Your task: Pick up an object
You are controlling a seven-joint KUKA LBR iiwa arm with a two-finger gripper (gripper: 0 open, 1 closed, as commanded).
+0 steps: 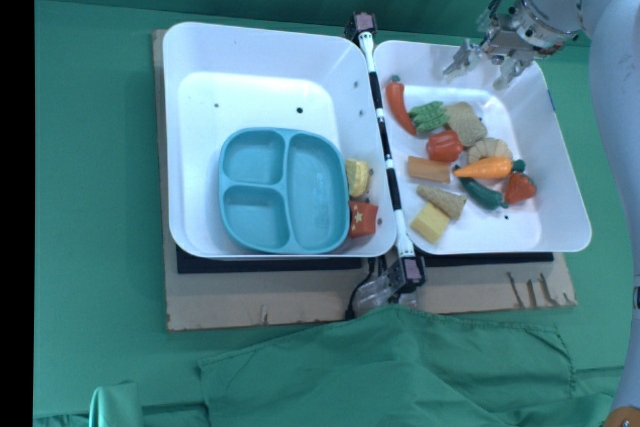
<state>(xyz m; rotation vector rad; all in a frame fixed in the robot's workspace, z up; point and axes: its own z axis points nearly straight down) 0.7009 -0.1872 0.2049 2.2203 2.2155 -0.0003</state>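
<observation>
The gripper (490, 61) hung spread open and empty at upper right. The carrot (486, 169) lay pointing left, lengthwise across the right bin (560, 215). Green cloth (100, 165) covered the bench.

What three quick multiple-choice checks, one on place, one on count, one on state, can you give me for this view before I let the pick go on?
1. Where does the blue divided plate lie?
A. in the left bin
B. in the right bin
C. on the green cloth

2. How many compartments does the plate have?
A. two
B. three
C. five

3. How does the tool stand?
A. gripping the carrot
B. pressed on the plate
C. raised at the right bin's far edge, with nothing between its fingers

Key:
1 A, the plate rests on the floor of the left bin.
2 B, two small wells on its left side and one long well on its right.
3 C, the tool hangs over the far rim of the right bin, while the carrot lies among the toy food.
</observation>
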